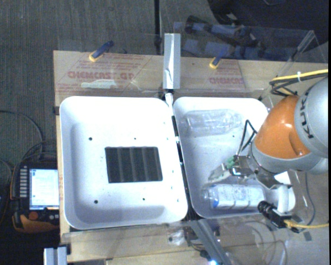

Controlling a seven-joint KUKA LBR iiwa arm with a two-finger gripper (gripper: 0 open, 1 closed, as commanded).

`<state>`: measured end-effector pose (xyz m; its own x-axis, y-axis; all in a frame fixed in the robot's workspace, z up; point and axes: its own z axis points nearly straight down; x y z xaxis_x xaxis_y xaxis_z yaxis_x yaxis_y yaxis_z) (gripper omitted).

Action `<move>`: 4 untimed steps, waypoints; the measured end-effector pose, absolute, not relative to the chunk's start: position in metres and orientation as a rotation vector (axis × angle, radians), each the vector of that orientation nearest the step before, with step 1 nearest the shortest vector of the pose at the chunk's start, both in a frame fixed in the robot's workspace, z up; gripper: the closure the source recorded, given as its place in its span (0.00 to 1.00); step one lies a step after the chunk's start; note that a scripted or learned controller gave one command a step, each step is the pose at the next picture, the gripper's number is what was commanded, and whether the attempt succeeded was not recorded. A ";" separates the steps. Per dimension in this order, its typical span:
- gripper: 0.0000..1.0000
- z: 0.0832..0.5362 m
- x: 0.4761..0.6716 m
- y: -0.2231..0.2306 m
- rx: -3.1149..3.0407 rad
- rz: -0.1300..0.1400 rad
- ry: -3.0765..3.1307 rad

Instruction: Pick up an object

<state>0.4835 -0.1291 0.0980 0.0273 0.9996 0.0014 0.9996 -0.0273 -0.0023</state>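
Note:
In the right bin (198, 148) a clear plastic bottle (211, 120) lies along the far wall. A second clear bottle (231, 195) with a pale label lies by the near wall. My gripper (227, 171) hangs low inside this bin, just above the near bottle, with a small green part beside it. The arm's orange band (281, 134) covers the bin's right side. A dark ridged rectangular block (133, 164) lies flat in the middle of the left bin (77, 148).
An upright metal post (171, 62) stands behind the seam between the bins. Blue-and-yellow clamps (101, 50) hold the board at the back. Yellow cables (298, 79) loop at the right. A handheld pendant (38, 189) lies left of the bench.

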 end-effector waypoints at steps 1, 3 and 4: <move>0.00 0.092 0.538 -0.123 -2.345 -0.012 -2.107; 0.00 0.236 0.483 -0.172 -2.498 0.005 -1.906; 1.00 0.244 0.484 -0.171 -2.495 0.008 -1.909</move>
